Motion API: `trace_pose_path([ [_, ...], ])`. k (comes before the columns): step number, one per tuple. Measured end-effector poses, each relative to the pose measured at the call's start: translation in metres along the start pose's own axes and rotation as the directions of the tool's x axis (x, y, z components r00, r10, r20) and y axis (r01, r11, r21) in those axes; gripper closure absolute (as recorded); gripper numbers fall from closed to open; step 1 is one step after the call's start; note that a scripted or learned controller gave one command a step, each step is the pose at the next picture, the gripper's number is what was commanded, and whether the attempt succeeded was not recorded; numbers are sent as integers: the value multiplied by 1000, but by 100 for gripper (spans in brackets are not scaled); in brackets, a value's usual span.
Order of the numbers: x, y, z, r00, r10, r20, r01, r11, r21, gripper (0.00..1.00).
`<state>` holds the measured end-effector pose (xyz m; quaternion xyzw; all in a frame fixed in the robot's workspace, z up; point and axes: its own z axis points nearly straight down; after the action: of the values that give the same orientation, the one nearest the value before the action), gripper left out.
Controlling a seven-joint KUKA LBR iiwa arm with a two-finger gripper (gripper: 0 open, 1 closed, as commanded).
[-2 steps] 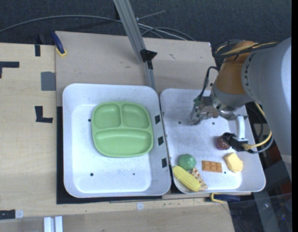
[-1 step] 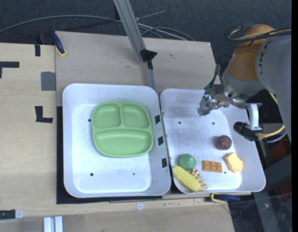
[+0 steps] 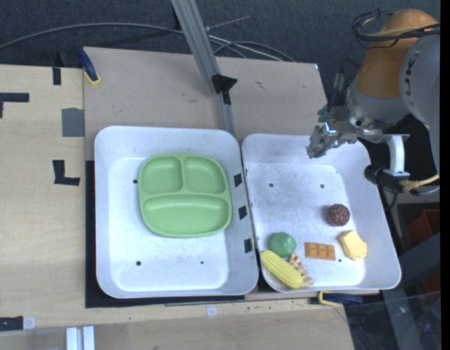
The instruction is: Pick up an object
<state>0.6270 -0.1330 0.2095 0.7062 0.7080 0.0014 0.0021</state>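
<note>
gripper [image 3: 317, 146] hangs over right bin's [image 3: 370, 195] far edge, can't tell its state. go for the dark red ball [image 3: 338, 214] nr the right wall, it sits apart frm the rest. drop straight down.

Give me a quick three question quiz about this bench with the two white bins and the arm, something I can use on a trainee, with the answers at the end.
1. True or false: the green divided plate lies in the right bin.
2. Which item lies nearest the corn cob? A) the green ball B) the dark red ball C) the yellow piece
3. Fill in: the gripper hovers over the right bin's ______ corner, near or far from the camera.

Key
1. False; it lies in the left bin.
2. A; the green ball sits right beside the cob.
3. Far, on the arm's side, well apart from the food items and the orange waffle.
</note>
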Motion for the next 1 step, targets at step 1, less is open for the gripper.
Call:
trace_pose_path([
  [1,0,2,-53,1000,0,0,0,1000,0,100],
])
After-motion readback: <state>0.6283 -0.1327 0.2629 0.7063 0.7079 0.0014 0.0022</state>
